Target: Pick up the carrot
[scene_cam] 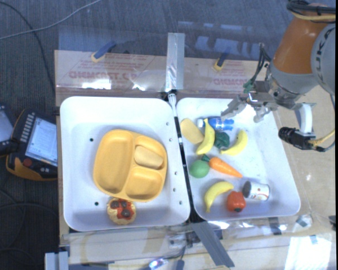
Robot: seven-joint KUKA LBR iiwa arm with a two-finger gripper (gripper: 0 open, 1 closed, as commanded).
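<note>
Carrot (225,165) is lying near the middle of the right bin (281,167), looking like light, stiff, slick plastic, so I'm guessing mid-body's the grab spot, while the gripper (249,109) is hovering spread apart over the bin's far edge.

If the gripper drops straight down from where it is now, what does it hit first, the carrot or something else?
Probably not the carrot. The gripper hovers over the right bin's upper part, nearest the blue object and the upper banana; the carrot lies further down the view. Depth is unclear from this single slanted view.
</note>
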